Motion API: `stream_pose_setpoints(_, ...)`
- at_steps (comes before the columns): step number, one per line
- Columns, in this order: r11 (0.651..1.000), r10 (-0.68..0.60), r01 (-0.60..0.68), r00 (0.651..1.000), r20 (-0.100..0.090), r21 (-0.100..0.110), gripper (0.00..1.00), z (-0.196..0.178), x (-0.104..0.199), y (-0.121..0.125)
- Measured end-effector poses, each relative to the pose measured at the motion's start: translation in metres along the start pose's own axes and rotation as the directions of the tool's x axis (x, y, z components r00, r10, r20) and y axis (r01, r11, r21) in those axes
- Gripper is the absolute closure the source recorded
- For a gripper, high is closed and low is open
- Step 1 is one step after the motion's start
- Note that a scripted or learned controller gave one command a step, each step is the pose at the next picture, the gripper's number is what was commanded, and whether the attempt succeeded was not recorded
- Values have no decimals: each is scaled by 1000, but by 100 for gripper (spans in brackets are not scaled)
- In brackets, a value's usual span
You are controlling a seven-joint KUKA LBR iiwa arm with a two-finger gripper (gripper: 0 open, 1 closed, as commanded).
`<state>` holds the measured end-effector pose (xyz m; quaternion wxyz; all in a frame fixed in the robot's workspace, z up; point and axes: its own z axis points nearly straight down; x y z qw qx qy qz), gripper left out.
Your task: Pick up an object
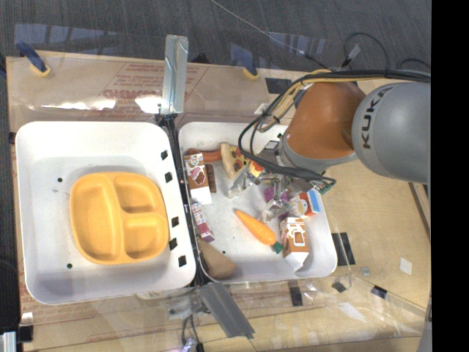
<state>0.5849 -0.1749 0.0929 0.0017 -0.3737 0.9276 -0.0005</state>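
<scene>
Tool [272,188] above tapered orange carrot [256,226]

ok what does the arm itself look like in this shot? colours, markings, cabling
The arm is a rounded grey casing with black KUKA lettering on its side, and a glossy orange band sits just above the wrist. Black cables loop out from the wrist over the right bin, and more black cable runs along the top of the arm. The gripper below looks metallic and cluttered; its details are hard to make out.
</scene>
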Motion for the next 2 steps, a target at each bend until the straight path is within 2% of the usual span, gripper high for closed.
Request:
stream_pose_setpoints(1, 998, 64, -64, 998, 0, -3, 0, 0, 9, 83)
stream_pose_setpoints(2, 949, 314, -314, 949, 1, 2, 0, -54, 67, 57)
